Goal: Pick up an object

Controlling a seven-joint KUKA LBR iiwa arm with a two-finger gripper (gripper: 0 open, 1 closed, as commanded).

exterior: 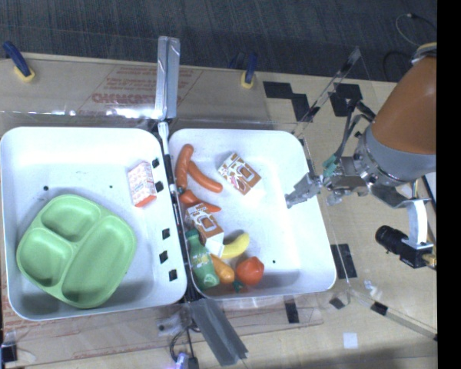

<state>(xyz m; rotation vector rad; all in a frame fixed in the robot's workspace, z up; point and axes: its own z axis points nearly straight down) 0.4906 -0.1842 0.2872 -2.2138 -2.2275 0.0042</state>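
- A robotics lab or test cell, not a home: the grey and orange arm (399, 121) reaches in from the right over a plywood table (77, 91).
- Two shallow white bins (31, 141) sit side by side, held by blue clamps (19, 61) and metal brackets (167, 75).
- Black marker patches (280, 92) are stuck on the table.
- Toy food (250, 270) and a green divided plate (75, 250) serve as test props.
- Dark carpet (215, 6) lies beyond the table.

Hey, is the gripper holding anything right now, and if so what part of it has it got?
Nothing is held. The gripper hangs over the right edge of the right bin, apart from the toy food lying along that bin's left side.
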